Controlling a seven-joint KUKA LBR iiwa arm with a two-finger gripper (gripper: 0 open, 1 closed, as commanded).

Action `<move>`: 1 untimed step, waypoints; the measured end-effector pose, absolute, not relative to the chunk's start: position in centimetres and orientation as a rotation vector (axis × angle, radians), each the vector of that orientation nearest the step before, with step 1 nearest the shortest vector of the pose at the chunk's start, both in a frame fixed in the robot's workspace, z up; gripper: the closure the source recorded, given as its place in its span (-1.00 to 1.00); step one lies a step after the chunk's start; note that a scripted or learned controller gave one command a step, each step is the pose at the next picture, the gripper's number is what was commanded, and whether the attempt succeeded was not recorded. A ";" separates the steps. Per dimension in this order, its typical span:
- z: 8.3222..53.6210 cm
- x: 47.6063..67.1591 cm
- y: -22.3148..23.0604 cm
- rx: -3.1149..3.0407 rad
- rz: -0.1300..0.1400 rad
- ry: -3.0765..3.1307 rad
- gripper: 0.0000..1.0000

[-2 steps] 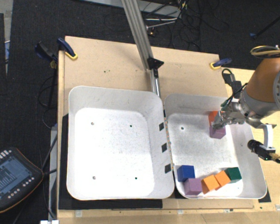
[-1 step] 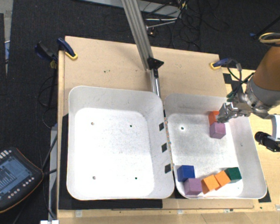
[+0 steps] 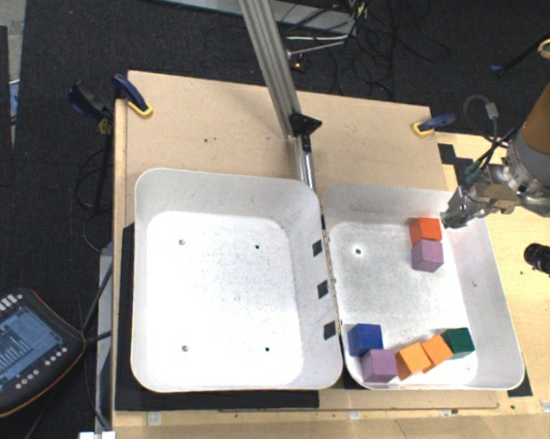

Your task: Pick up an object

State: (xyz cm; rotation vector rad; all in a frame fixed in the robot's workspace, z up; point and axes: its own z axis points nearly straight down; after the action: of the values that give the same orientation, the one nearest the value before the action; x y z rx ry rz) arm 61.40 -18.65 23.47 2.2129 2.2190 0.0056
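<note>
The right bin [image 3: 482, 275] holds several small blocks. An orange block [image 3: 425, 229] sits toward the back with a purple block [image 3: 427, 255] touching its near side. Along the front lie a blue block [image 3: 365, 338], a purple block [image 3: 379, 365], an orange block [image 3: 416, 356] and a green block [image 3: 458, 343]. My gripper [image 3: 456, 214] hangs at the bin's back right rim, just to the right of the rear orange block. I see nothing between its fingers.
The left bin [image 3: 163, 206] lies beside the right one on the wooden bench. A slanted metal pole [image 3: 276, 64] crosses the back. Blue clamps [image 3: 126, 89] grip the far corners. A teach pendant [image 3: 12, 350] rests at the lower left.
</note>
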 end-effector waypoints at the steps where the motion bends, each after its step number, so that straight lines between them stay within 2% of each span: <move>1: 28.2 61.6 -18.7 2.213 0.005 2.220 1.00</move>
State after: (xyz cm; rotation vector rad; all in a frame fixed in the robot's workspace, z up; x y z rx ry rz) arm 61.55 -18.66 28.17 2.2127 2.2202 0.0048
